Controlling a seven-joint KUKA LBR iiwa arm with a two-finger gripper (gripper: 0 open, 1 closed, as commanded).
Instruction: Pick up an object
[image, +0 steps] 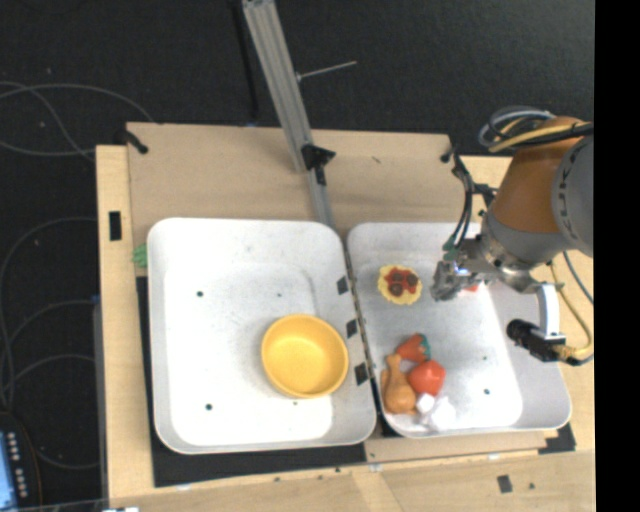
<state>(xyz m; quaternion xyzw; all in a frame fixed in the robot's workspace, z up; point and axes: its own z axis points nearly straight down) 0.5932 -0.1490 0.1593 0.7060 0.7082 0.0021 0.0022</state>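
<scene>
My gripper hangs over the right bin, just to the right of a small round pizza-like toy with red toppings. In the bin's near left corner lie a red tomato, an orange and red piece, a tan drumstick-shaped toy and a small white item. Nothing shows between my gripper's fingers from this angle, and the pizza toy lies apart from them.
A yellow bowl sits in the left bin near its right wall. A metal pole slants up from the bins' divider at the back. The grey arm with its orange band reaches in from the right.
</scene>
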